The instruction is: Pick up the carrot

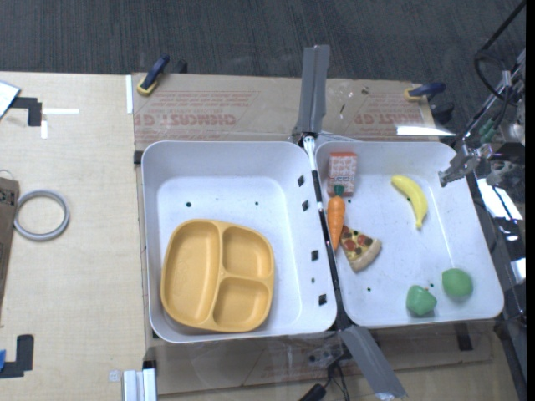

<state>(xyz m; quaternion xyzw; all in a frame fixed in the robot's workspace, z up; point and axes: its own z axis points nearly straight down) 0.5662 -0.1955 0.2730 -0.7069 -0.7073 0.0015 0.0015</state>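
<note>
The carrot [335,219] is orange with a green top and lies lengthwise against the left wall of the right bin [476,249], its top pointing to the back. A pizza slice [360,250] touches its lower end, and a small red-and-white carton [342,172] stands just behind its top. My gripper [461,165] hangs over the right bin's back right rim, far to the right of the carrot, with nothing seen in it.
A banana [411,198] lies in the right bin's back half, and two green fruits [421,301] [457,284] sit near its front right. A yellow divided plate [219,274] lies in the left bin [159,182]. A tape roll [39,214] rests on the bench at the left.
</note>
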